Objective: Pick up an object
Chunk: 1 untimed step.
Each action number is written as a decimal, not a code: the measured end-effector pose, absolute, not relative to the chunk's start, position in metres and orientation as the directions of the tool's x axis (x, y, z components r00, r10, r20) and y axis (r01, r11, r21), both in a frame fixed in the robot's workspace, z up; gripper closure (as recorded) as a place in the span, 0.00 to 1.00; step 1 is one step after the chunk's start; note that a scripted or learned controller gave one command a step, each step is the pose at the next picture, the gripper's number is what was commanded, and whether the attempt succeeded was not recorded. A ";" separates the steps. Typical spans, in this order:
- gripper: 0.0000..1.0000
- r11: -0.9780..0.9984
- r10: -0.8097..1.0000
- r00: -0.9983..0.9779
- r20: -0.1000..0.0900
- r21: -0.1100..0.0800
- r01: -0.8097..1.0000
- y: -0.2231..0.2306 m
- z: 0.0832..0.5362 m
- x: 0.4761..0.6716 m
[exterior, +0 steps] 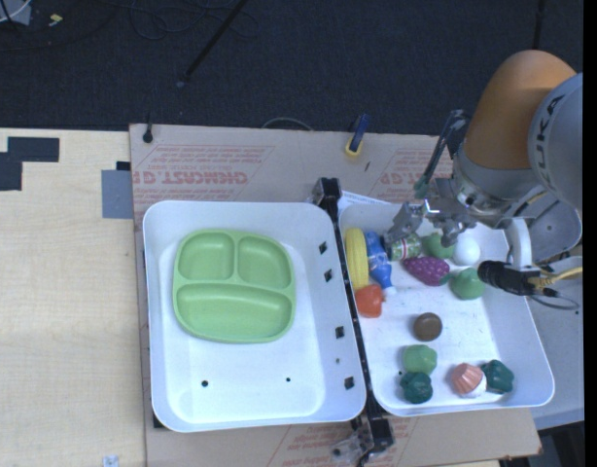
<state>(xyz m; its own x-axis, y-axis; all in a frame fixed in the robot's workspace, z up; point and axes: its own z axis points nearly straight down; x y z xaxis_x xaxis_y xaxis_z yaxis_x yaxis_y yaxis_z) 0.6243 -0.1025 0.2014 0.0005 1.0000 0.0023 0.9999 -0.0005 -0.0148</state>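
My gripper point(418, 224) hangs low over the far part of the right bin point(528, 343), beneath the orange band of the arm. Just under it lies a small green and red can-like object point(406, 248); whether the gripper touches it is unclear. Close by are a purple bunch of grapes point(427, 269), a white egg-like piece point(466, 251) and a green piece point(466, 283). Along the bin's left wall lie a yellow item point(356, 258), a blue item point(379, 263) and an orange one point(368, 301).
Nearer the front of the right bin sit a brown ball point(428, 327), two green pieces point(418, 359) point(415, 387), a red and white ball point(466, 379) and a dark green floret point(497, 376). The left bin point(167, 377) holds a green divided plate point(233, 286).
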 end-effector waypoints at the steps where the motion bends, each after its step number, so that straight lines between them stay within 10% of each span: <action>1: 0.00 0.001 1.000 -0.001 0.000 -0.001 1.000 -0.103 0.209 0.627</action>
